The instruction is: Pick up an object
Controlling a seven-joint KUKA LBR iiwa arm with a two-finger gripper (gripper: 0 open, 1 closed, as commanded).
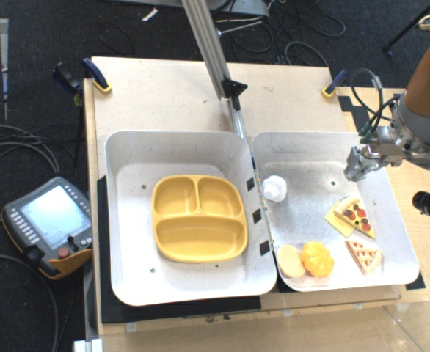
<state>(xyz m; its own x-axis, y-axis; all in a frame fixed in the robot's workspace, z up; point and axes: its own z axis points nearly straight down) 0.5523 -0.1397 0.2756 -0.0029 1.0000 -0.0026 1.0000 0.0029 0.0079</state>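
Objects for picking, five small toy foods, all inside the bin on the view's right (310,149). Nearest the shared wall between the bins: a small white piece (274,188), alone, well apart from the rest. Toward the outer side: a pizza slice (353,217) with yellow crust and dark-red dots, lying flat. Just below it in the view: a reddish lattice-topped wedge (364,256), close to the front rim. Along that same front rim, a yellow lump (317,258) touching a pale round piece (290,261) beside it.

End effector (356,164) above the right bin's far outer part, up-view of the pizza slice and apart from it, touching none of the toys. Impossible to tell whether spread or pressed together; nothing visibly pinched. Behind it, the grey arm (413,127) with cables, entering from the right edge.

In the left bin (127,160): a yellow divided plate (199,218), three compartments, roughly centred.

Both bins side by side on the pale surface (164,94). At the back corners of it, two clamps (97,78) (334,83). Overhead, a slanted metal bar (204,31) ending near the bins' shared back corner. On the floor at left, a control pendant (48,226) with a lit screen.
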